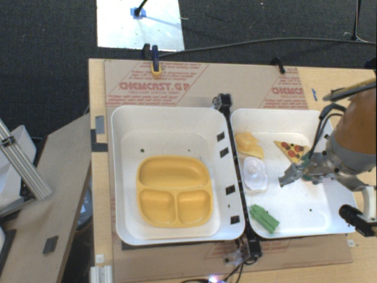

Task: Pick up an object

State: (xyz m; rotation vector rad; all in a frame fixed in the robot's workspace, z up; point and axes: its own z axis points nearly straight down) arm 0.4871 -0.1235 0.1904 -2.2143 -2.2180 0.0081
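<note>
My gripper [290, 175] hangs low in the right bin [306, 217], coming in from the right. It sits just right of a clear plastic cup [254, 174] and just below a toy pizza slice [291, 150]. A pale yellow folded piece [249, 144] lies at the bin's upper left. A green ridged block [263, 218] rests near the bin's front left corner. I see nothing held in the gripper.
The left bin [126, 152] holds a yellow three-compartment tray [174, 190]. A black divider strip [234, 170] runs between the two bins. The arm's grey body with its orange band [356, 128] covers the right bin's right side.
</note>
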